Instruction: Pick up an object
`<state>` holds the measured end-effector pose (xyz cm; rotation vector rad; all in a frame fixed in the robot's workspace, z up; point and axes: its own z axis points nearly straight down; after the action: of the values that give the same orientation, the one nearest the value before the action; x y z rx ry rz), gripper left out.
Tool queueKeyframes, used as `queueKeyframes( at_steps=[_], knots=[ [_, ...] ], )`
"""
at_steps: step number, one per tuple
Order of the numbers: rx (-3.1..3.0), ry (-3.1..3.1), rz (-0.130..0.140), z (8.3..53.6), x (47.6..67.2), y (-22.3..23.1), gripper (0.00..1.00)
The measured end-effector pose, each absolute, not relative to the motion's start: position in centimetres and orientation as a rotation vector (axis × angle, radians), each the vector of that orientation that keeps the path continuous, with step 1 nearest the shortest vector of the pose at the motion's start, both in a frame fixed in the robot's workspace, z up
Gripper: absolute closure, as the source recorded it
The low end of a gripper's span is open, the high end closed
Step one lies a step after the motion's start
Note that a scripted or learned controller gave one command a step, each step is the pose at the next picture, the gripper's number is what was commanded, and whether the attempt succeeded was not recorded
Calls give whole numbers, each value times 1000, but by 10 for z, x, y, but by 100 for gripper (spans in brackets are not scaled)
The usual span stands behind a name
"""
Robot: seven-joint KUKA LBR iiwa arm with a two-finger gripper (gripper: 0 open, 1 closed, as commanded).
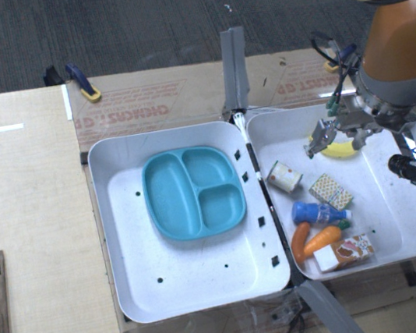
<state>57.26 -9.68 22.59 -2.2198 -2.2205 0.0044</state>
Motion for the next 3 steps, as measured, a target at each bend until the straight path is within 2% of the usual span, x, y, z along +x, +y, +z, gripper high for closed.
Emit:
queueKeyframes(
  at_steps=[1,2,3],
  knots=[
    [-2369,-2061,3,135,628,-119,0],
    [-2355,-2077,5,91,628,-156,0],
    [-2357,-2075,5,100,628,-157,100]
  ],
)
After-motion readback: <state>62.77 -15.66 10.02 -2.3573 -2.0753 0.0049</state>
